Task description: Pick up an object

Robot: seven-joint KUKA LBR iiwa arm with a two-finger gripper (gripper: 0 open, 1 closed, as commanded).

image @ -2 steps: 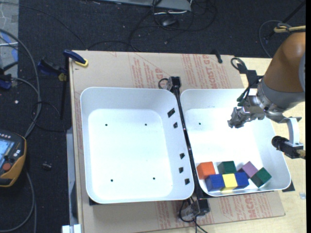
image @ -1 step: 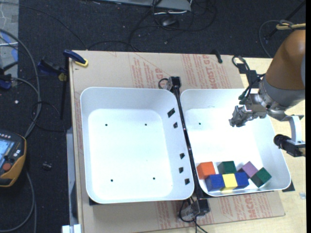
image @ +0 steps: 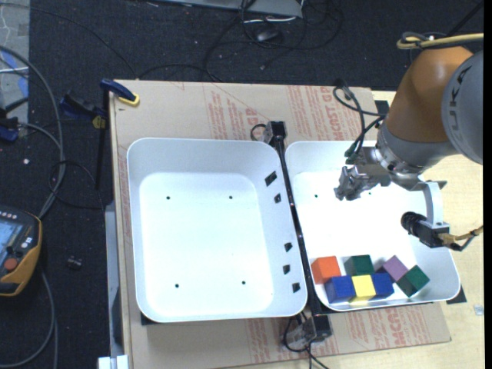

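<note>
Blocks lie in a left-right row; jaws' state cannot be told.

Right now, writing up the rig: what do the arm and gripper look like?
The arm is grey with a rounded orange band above the wrist and dark lettering on its side. A yellow cable runs over its top. The gripper is small, grey metal, with dark cables nearby.

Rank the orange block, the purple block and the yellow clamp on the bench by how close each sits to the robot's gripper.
From the gripper:
1. Orange block, right bin, left end of the cluster.
2. Purple block, same cluster, toward the right; nearly as close.
3. Yellow clamp, bench's far left corner, plainly farthest.
</note>
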